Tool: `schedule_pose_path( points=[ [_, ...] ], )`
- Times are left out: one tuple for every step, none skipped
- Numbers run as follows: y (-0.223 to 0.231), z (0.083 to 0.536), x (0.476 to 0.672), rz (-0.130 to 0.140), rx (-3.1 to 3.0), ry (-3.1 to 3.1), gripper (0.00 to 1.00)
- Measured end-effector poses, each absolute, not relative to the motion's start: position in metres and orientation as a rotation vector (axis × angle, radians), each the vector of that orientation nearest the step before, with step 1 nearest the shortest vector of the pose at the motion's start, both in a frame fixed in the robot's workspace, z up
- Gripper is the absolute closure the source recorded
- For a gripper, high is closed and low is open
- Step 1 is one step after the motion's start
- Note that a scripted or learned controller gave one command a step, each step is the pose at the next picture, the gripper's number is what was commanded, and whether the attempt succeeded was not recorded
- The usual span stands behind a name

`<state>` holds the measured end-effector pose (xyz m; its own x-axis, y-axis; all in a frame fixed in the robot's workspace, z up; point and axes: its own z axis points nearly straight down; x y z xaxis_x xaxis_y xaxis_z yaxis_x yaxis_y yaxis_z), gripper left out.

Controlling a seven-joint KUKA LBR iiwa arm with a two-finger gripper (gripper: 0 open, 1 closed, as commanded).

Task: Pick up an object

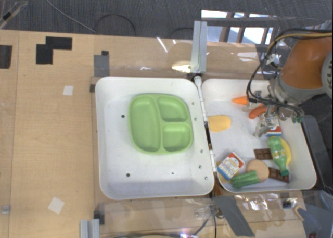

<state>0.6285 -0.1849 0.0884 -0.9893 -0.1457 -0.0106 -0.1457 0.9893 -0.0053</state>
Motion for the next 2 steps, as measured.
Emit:
schedule_pose_path(
  points=[
    [-0.180,0.104,0.635,-0.009,-0.239,3.103,1.00],
    [-0.206,0.139,0.633,-0.007,-0.694,3.051,1.00]
  ],
)
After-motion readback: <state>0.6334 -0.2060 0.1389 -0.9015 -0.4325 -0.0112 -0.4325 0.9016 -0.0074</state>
